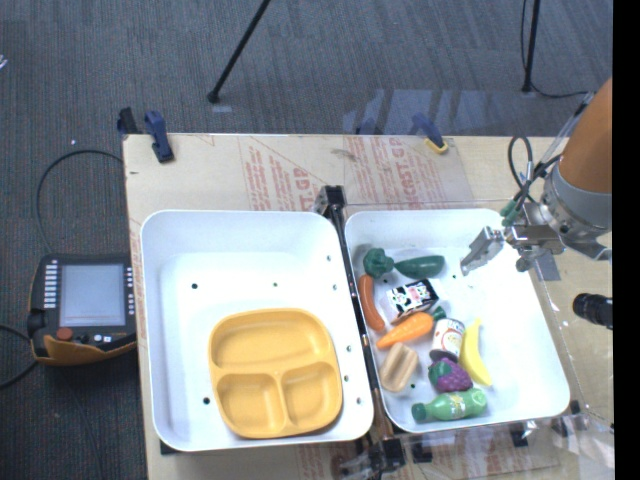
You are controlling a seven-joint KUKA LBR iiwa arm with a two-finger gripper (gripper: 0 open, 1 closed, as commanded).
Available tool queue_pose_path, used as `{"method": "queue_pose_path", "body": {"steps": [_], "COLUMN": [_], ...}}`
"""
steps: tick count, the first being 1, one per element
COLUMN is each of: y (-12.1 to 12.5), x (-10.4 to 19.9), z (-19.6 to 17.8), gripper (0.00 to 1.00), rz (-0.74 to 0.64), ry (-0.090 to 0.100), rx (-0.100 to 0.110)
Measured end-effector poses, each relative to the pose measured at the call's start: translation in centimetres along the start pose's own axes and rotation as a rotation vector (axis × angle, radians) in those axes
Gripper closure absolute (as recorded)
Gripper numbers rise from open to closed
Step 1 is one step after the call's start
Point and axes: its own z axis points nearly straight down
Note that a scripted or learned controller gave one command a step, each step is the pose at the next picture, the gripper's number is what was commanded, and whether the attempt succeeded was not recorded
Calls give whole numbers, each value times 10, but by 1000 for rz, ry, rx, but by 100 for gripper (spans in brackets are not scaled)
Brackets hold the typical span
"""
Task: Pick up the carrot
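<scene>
The carrot (405,330), orange with a small green top, lies tilted in the right bin (530,368), left of centre. It rests just below a small milk carton (412,296) and beside a small bottle (449,336). My gripper (505,253) hovers over the bin's upper right part, up and to the right of the carrot and well apart from it. Its two fingers are spread open with nothing between them.
Around the carrot lie an orange sausage (370,303), broccoli (377,261), a dark green vegetable (420,265), a bun (398,368), grapes (450,375), a banana (476,353) and a green bottle (452,405). The left bin (180,268) holds a yellow divided plate (277,370).
</scene>
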Motion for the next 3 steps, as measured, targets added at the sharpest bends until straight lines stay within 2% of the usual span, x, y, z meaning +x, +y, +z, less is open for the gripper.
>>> {"method": "queue_pose_path", "body": {"steps": [1, 2, 3], "y": [-46, -5, 23], "x": [37, 61, 55], "z": [165, 171, 170], "gripper": [0, 0, 0], "rz": [-82, 158, 565], "ry": [6, 1, 0], "rx": [17, 5, 5]}}
